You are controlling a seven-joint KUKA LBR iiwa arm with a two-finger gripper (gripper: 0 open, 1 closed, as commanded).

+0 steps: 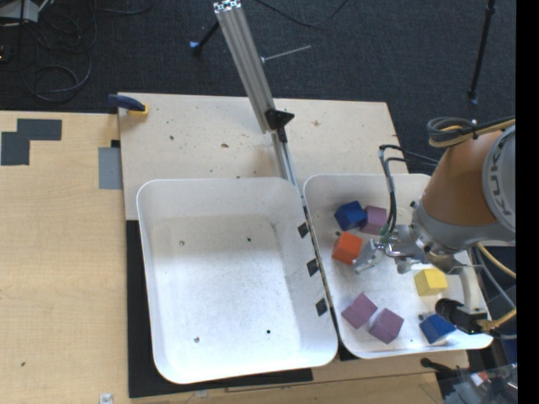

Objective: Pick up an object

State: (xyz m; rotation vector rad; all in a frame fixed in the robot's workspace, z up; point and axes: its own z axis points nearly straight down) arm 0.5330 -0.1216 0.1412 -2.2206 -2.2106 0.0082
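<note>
The right bin point(396, 353) holds several blocks. An orange block point(346, 247) lies near its left wall, with a blue block point(349, 215) and a small purple block point(376, 219) just behind it. My gripper point(370, 257) hangs low in this bin, right beside the orange block on that block's right. Nothing shows held in it. A yellow block point(430, 281) sits under the arm's wrist. Two purple blocks point(360, 309) point(386, 324) and another blue block point(436, 327) lie toward the front.
The left bin point(168, 194) adjoins the right one, with black clips on the shared wall point(310, 259). An aluminium pole point(248, 61) slants over the back of the bench. A blue and yellow clamp point(128, 103) lies at the far left corner.
</note>
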